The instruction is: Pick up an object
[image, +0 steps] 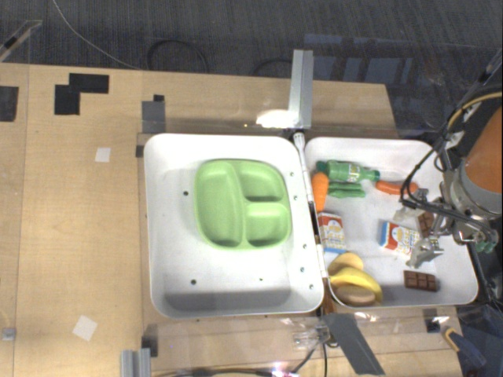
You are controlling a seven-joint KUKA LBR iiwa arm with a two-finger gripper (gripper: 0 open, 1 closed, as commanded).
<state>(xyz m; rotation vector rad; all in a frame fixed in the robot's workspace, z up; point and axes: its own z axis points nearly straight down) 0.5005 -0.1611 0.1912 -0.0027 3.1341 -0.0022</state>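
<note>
Nothing looks lifted yet: the end effector [430,250], its opening impossible to judge, hovers low in the right bin [369,149] beside the small carton [398,237], with the chocolate bar [420,280] at its six o'clock.

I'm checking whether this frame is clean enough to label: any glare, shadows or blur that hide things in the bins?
Camera view: a bright glare spot sits on the bench just behind the left bin; soft shadow pools along that bin's front inner wall; the green tray is evenly lit; the gripper area over the right bin is cluttered and slightly soft, so its fingers are hard to read.
</note>
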